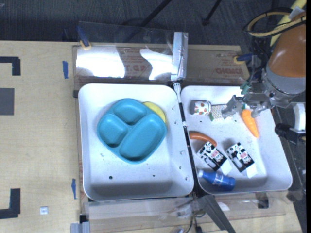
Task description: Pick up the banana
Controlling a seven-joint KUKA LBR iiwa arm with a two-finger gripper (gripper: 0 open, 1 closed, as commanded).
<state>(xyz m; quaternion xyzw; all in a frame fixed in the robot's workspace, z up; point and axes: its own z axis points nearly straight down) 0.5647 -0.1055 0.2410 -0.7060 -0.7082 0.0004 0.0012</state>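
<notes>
The banana [156,110] lies in the left bin [92,144], near the middle of the frame. Only a yellow sliver of it shows, peeking out from under the upper right edge of a blue divided plate [131,130] that covers most of it. The plate sits in the centre of that bin and has three compartments.

The arm [286,57] enters at the upper right of the frame, its orange band above the grey wrist. The jaws [247,107] hang over the upper right part of the right bin [277,178], well apart from the banana and on the other side of the wall between the two bins. The view there is cluttered with metal parts, so how far the jaws stand open cannot be told, nor whether anything is held; nothing plainly sits between them.

Just beside the jaws, lower and to the right, lies an orange carrot [250,123]. To their left is a small white can with red marks [199,108]. Lower in the right bin are a curved orange sausage-like piece [201,136], two black-and-white patterned cartons [212,155] [240,156], and a blue bottle [217,179] at the bin's lower left corner. Both bins rest on a pale wooden desk [34,130].
</notes>
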